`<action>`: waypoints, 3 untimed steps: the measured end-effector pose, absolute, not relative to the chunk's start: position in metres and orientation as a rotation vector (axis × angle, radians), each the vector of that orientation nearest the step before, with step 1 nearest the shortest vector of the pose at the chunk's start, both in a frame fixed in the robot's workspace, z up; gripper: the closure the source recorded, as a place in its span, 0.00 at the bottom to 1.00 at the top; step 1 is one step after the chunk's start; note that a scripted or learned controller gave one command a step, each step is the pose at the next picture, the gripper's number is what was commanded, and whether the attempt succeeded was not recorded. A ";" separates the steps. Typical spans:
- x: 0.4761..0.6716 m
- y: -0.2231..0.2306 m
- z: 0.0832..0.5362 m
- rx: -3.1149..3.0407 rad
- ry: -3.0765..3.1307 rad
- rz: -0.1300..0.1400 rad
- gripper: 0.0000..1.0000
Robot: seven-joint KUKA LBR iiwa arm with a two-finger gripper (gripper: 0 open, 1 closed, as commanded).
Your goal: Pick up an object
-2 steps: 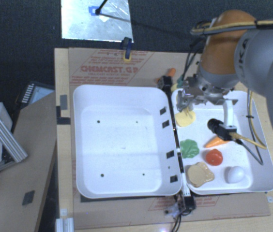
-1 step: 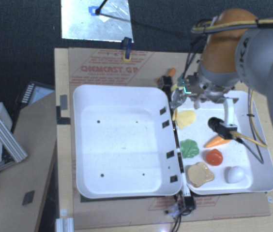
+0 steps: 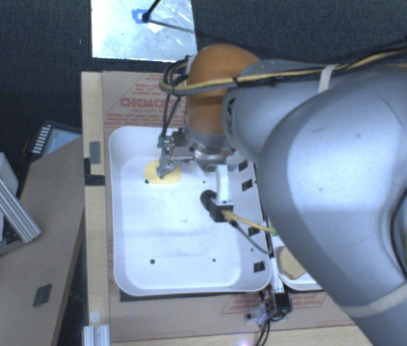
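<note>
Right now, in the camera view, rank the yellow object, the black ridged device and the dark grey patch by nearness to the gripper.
1. Yellow object: at the gripper, in the white bin.
2. Black ridged device: outside the bin, view's left.
3. Dark grey patch: on the brown board, view's lower left.

Red print on cardboard sheet (image 3: 135, 99) beneath white bin (image 3: 128, 215): "CHEM…", partly hidden; other print unreadable.
</note>
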State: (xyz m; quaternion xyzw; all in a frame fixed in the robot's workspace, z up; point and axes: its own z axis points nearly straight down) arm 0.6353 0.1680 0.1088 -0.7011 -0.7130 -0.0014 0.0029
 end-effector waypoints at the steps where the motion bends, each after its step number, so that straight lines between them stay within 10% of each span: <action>1: 0.600 0.206 0.165 -2.211 -2.231 -0.008 0.00; 2: 0.554 0.237 0.147 -2.210 -2.227 0.005 0.00; 3: 0.545 0.091 0.187 -2.238 -2.210 0.004 0.00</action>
